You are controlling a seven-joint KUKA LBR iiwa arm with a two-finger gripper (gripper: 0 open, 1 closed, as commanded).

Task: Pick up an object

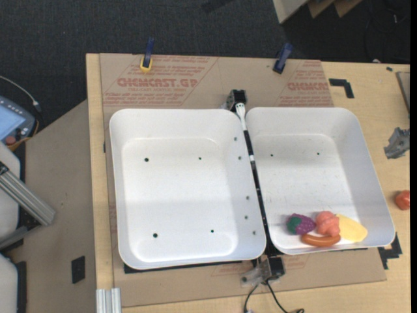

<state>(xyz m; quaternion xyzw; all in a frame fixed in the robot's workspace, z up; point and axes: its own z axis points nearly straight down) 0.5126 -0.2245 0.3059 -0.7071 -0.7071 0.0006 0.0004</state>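
The counter (404, 175) carries a cardboard sheet (195, 77) printed with red lettering, clamped at its far edge. Two white bins, the left bin (176, 188) and the right bin (319, 135), sit side by side on the sheet, touching.

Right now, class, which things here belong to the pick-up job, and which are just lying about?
Belong to the job:
purple toy
pink toy
yellow toy
orange sausage-shaped toy
right bin, holding all four

Just lying about:
left bin
yellow clamp
blue clamp
orange item on the bench
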